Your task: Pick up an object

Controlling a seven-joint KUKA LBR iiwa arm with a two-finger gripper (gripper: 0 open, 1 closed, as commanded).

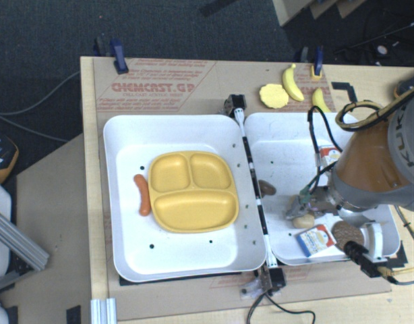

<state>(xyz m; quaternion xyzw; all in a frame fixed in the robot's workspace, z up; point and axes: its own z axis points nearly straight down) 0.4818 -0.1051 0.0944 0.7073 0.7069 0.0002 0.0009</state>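
My gripper (303, 206) hangs low in the right bin (288, 144), under the orange-banded wrist that comes in from the right. Just below its tip lies a small beige rounded object (303, 221), touching or nearly touching it. A blue, white and red packet (313, 239) lies in front of that, with a brown round piece (346, 233) to its right. A small brown lump (266, 189) sits by the bin's left wall. The arm hides part of the right bin.
The left bin (126, 147) holds a yellow divided plate (192, 191) and an orange sausage (143, 194) beside it. Two bananas (294, 83) and a yellow disc (274, 96) lie on the bench behind the right bin. Black cables loop over the arm.
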